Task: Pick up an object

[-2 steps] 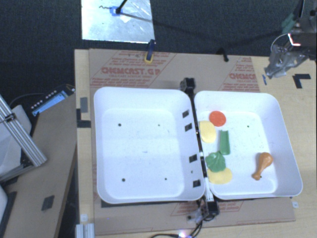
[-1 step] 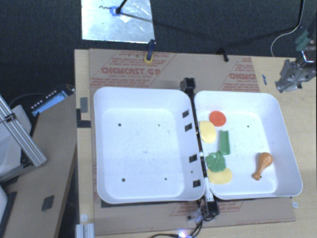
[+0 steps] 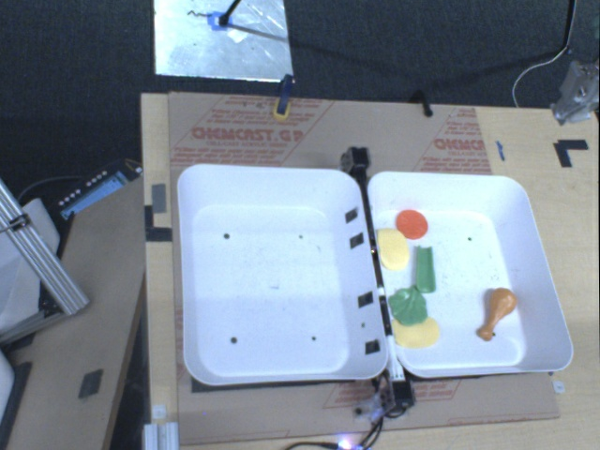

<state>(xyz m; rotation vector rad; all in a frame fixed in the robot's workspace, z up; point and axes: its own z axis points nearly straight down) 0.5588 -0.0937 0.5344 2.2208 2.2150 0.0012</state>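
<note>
Six small toys lie in the right bin (image 3: 534, 251), all of them candidates for the pick. Nearest the far wall is a flat red disc (image 3: 411, 223). Just below it, touching the centre divider side, sits a pale yellow lump (image 3: 393, 249). A dark green stick (image 3: 425, 270) lies lengthwise beside that lump, running towards the front. At its near end is a crinkled green leaf (image 3: 407, 303), which overlaps a second yellow piece (image 3: 418, 334) nearest the front wall. Well apart from this column, towards the bin's right side, lies a tan drumstick (image 3: 497, 312), its fat end up and to the right, its thin end pointing down and left.

Counted: one red disc, two yellow pieces, two green pieces, one drumstick.

Two white bins stand side by side; the left bin (image 3: 202, 251) shows four dark dots on its floor. Four black clips (image 3: 356, 241) run along the seam where the bins meet. Both bins rest on a printed cardboard sheet (image 3: 244, 125), with a yellow clip (image 3: 281, 109) at its far edge. One square of foil (image 3: 222, 24) lies on the dark floor beyond the bench.
</note>
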